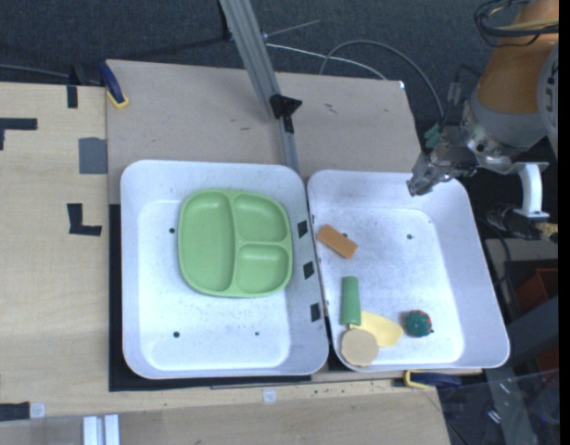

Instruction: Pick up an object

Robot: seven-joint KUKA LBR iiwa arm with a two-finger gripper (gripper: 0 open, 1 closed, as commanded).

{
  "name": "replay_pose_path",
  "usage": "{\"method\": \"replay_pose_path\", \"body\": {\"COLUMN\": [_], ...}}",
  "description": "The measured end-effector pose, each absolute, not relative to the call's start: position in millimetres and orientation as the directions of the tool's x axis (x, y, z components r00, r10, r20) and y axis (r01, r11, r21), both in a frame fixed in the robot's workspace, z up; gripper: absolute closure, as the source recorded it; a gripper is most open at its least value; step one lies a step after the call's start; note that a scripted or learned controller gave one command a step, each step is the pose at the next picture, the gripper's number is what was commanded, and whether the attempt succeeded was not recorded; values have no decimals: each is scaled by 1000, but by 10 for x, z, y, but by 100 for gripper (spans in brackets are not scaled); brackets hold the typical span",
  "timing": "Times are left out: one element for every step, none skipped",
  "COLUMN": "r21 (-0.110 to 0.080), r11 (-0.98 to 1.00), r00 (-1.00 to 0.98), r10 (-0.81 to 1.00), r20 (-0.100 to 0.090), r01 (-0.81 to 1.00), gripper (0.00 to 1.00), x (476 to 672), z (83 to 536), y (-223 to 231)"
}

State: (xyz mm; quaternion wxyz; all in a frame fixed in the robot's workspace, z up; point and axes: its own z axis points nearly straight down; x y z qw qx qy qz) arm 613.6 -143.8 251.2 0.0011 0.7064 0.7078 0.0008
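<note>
Green cylinder (349, 300) lay lengthwise, pointing up-down in the right bin (451, 248). Sat touching yellow piece (385, 328) and tan disc (361, 347); orange block (337, 241) near. Hand (422, 184) hovered over far rim, grip impossible to tell.

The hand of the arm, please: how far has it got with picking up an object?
Nothing looks done yet. The hand sits over the right bin's far right corner, apart from every object. The orange block, green cylinder, tan disc, yellow piece and small green and red item all lie in that bin. The green plate lies in the left bin. Reaching, grasping and lifting are left.
</note>
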Motion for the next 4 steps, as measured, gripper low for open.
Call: {"method": "replay_pose_path", "body": {"r21": [-3,-2,-2,-4], "r11": [6,7,7,5], "r00": [-6,-7,-7,-5], "r10": [1000,1000,1000,1000], "r20": [1,2,2,0], "r01": [1000,1000,1000,1000], "gripper": [100,100,100,100], "x": [6064,5978,5832,5693], "z": [2367,2448,2492,2340], "y": [-885,-342,166,622]}}
